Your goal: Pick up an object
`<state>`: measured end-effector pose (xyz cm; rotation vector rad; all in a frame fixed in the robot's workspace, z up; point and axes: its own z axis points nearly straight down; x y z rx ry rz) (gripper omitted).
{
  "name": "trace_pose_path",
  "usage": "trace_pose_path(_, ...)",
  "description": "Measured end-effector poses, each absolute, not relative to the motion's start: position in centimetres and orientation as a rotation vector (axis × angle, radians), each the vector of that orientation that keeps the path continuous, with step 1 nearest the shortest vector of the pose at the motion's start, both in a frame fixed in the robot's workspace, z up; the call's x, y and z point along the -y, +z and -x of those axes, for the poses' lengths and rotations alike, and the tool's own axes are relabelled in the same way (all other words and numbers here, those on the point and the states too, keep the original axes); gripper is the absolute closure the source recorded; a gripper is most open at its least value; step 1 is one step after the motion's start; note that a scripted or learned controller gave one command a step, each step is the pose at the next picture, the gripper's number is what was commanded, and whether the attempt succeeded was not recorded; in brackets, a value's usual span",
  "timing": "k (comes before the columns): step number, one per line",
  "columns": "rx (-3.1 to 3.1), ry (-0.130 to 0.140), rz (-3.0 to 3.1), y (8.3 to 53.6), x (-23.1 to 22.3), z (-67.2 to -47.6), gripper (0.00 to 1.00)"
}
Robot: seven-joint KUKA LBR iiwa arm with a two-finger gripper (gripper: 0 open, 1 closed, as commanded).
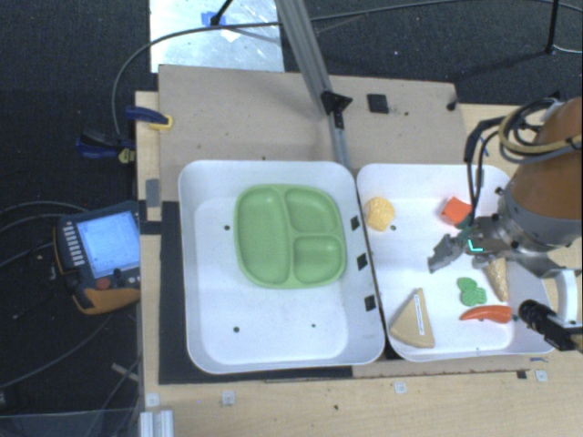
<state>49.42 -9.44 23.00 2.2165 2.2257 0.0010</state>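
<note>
Over the right bin (401,244), gripper (446,255) hovers — can't tell its opening — next, drop onto green toy (471,291).

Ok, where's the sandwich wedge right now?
The sandwich wedge lies in the right bin, at its near left corner, left of the red pepper and green piece.

Robotics lab setting. Evidence: plywood bench (273,107) on dark carpet, loose cables (182,39) trailing across the floor, a teach pendant (98,253) with lit screen at left. Clamps (137,116) grip the bench edge; toy food sits in a white bin (401,253).
</note>
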Motion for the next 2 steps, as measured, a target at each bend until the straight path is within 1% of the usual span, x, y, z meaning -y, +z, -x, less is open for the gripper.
trace_pose_path(1,-2.225,0.002,-2.216,23.0,9.4,-49.4,0.00)
trace_pose_path(2,-2.224,-0.002,-2.222,18.8,9.3,-49.1,0.00)
